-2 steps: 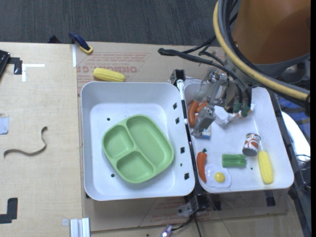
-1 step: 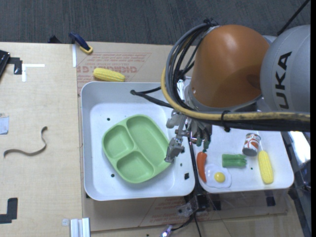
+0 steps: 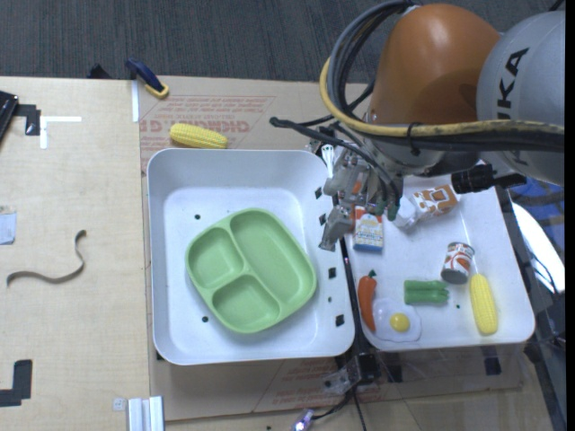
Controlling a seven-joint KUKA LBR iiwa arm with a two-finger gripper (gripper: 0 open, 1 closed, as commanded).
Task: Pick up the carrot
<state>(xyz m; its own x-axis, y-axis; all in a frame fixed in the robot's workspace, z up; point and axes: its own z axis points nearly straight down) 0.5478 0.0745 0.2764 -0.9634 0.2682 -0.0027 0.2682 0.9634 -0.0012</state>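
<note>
Partly under arm: fingers (image 3: 340, 212), grip state unreadable, poss. just above carrot (image 3: 367, 300) in right bin (image 3: 514, 330).

Carrot (image 3: 367, 300) in right bin (image 3: 503, 330) beside fried egg (image 3: 399, 322), green plate (image 3: 252, 270) in left bin (image 3: 171, 241)

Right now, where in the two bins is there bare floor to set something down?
Left bin: bare strips all around the green plate, widest along the top. Right bin: crowded along the bottom by carrot, fried egg, green piece, can and corn; the arm covers its top.
</note>
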